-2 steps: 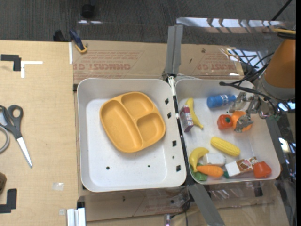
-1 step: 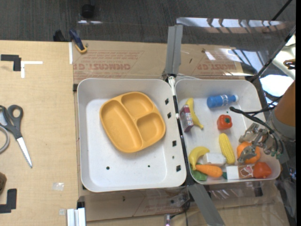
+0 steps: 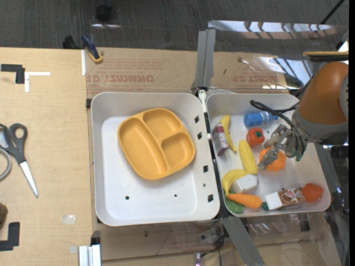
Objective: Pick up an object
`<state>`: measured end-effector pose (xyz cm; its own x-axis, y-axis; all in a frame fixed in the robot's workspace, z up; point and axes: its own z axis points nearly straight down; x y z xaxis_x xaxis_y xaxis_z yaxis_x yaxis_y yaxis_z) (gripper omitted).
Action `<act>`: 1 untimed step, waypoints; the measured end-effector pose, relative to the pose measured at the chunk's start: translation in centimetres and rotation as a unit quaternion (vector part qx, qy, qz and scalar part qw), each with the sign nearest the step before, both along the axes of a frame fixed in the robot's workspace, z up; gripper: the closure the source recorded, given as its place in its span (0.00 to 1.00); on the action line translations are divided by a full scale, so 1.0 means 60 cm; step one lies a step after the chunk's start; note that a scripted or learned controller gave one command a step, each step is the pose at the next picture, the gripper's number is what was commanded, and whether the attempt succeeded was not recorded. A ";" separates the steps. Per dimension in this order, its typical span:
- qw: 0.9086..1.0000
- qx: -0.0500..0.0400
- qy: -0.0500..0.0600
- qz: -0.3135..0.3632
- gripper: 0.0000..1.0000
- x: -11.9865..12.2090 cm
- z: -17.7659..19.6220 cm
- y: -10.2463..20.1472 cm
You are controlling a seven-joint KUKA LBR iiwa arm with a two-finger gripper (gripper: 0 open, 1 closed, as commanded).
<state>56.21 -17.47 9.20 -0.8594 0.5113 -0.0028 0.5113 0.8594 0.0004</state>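
While the arm leans in from the right over the right-hand bin (image 3: 324,201), we see its gripper (image 3: 270,157) down among the toy food, its fingers spread a little around the top of an orange fruit (image 3: 276,161). We cannot say the fruit is held: it appears to rest on the bin floor, and the fingers look set about it, not clamped on it. Just beside it lie a red tomato (image 3: 255,137), a blue bottle (image 3: 257,119) and a corn cob (image 3: 247,155), with a banana (image 3: 235,177), a carrot (image 3: 244,200) and a small carton (image 3: 284,198) nearer the front wall. The left bin (image 3: 105,204) carries a yellow divided plate (image 3: 156,143); scissors (image 3: 21,157) lie well apart on the bench.

We judge the risk plain enough: a round, smooth fruit may squirt out sideways as the fingers close, or be pinched off-centre and drop on the lift. The tomato sits close enough that a finger could nudge it or catch it as well.
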 end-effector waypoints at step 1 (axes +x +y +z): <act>1.000 0.000 0.000 -0.020 1.00 -0.003 0.212 0.105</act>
